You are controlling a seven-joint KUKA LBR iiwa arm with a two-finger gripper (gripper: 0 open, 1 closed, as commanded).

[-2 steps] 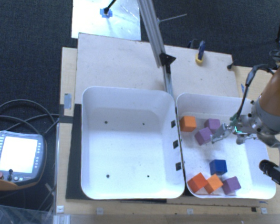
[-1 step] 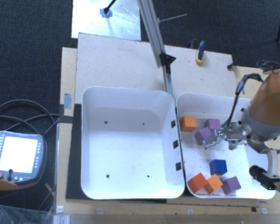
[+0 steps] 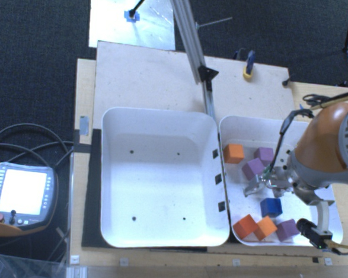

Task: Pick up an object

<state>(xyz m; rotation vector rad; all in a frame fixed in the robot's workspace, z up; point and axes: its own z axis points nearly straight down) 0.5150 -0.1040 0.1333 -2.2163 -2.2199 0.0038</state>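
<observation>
The right bin (image 3: 334, 221) holds several small blocks. An orange block (image 3: 234, 153) lies at its far left, with two purple blocks (image 3: 264, 154) (image 3: 253, 168) beside it. A blue block (image 3: 271, 207) sits mid-bin. Along the near wall are two orange blocks (image 3: 246, 226) (image 3: 266, 227) and a purple block (image 3: 287, 229). My gripper (image 3: 260, 186) hangs low in this bin, just below the nearer purple block and just above-left of the blue block. I see no block in its grasp.
The left bin (image 3: 110, 160) lies beside the right one, sharing a middle wall. A slanted metal pole (image 3: 192, 41) crosses above the bench. A teach pendant (image 3: 18, 199) lies on the floor at the left. A yellow-and-blue clamp (image 3: 249, 66) sits at the bench's far edge.
</observation>
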